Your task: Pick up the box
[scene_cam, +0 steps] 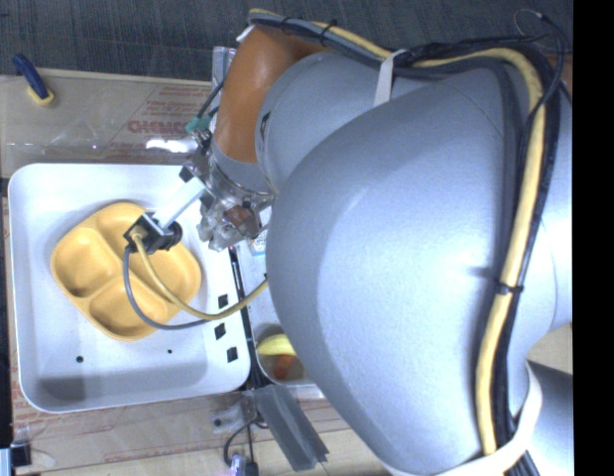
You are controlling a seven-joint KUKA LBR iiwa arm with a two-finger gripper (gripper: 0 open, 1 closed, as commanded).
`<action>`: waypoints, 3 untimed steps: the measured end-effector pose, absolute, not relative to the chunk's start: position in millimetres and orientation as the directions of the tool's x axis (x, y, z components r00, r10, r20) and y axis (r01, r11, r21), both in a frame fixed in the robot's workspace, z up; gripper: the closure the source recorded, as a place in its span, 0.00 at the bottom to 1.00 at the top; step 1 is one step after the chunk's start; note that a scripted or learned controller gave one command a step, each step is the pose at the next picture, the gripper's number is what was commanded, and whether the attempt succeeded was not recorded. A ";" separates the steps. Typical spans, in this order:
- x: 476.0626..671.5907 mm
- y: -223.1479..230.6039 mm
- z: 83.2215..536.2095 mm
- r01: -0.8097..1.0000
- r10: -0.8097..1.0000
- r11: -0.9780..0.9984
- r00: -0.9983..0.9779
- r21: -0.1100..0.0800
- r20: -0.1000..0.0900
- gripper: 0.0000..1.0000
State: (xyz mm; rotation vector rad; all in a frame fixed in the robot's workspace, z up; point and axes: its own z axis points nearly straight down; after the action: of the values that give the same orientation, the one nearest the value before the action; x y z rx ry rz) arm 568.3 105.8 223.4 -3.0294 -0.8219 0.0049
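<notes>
The grey arm (416, 246) reaches in from the right and covers most of the right-hand bin. Its orange band (249, 97) sits above the wrist, and the gripper (227, 222) hangs over the right edge of the left bin (49, 365), just right of a yellow divided tray (93, 266). A black fitting (153, 234) on a thin rod sticks out from the wrist over the tray, with a yellowish cable (138, 305) looping from it across the tray.
The yellow tray lies in the middle of the left bin. A yellow and red fruit-like object (277, 357) peeks out in a sliver of the right bin under the arm. A blue-handled tool (31, 77) lies on the bench at the top left.
</notes>
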 end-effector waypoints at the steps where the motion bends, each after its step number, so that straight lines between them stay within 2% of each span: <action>1: 529.8 140.2 110.6 0.225 0.225 -0.974 0.974 -0.001 0.011 1.00; 2: 510.7 92.7 199.4 0.204 0.204 -0.979 0.979 0.000 -0.001 1.00; 3: 474.0 152.5 90.0 0.298 0.298 -0.955 0.955 -0.004 -0.008 1.00</action>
State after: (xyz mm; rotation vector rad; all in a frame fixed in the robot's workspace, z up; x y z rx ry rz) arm 474.0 152.5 90.0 -3.1029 -0.4730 0.0131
